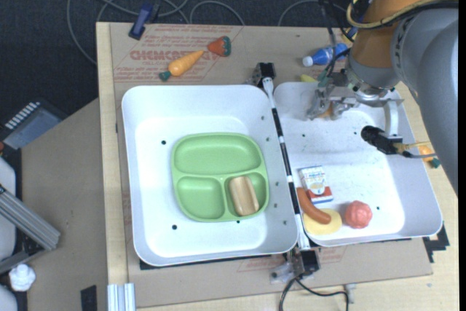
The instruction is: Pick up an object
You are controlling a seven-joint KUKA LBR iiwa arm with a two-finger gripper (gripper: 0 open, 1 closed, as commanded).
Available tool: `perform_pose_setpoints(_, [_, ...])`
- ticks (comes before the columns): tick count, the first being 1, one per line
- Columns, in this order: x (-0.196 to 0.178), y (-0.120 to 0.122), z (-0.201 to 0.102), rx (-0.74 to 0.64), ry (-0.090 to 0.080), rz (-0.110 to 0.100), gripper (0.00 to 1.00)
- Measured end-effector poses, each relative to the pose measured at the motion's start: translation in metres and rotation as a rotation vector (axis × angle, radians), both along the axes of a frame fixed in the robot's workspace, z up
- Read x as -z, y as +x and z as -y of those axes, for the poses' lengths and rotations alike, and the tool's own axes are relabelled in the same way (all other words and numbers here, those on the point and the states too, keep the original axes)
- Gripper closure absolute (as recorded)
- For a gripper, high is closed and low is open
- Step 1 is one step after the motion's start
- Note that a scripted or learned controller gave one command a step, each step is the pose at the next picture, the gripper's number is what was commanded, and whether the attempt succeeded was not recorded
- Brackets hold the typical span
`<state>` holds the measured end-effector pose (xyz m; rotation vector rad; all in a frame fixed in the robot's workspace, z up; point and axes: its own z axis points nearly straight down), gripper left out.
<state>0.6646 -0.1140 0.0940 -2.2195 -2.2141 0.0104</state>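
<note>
Left bin (145,156) – green divided tray (218,175) holding bread roll (244,195). Right bin (408,207) – carton (315,182), sausage (313,207), pink ball (357,214) at near edge. Gripper (331,104) lowered over far corner; arm (408,33) enters from right. Cardboard-topped bench (109,84), dark carpet (44,25) beyond.

- Red print on the cardboard sheet (182,54), just behind the left white bin (145,127), looks like "CHEMCRAFT"; the letters are blurred.
- The small carton (315,182) in the right bin carries print too small to read.
</note>
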Motion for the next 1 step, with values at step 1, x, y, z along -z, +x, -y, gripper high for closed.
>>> perform_pose_setpoints(1, [-0.0921,-0.0642,-0.0239,-0.002,0.000,0.011,1.00])
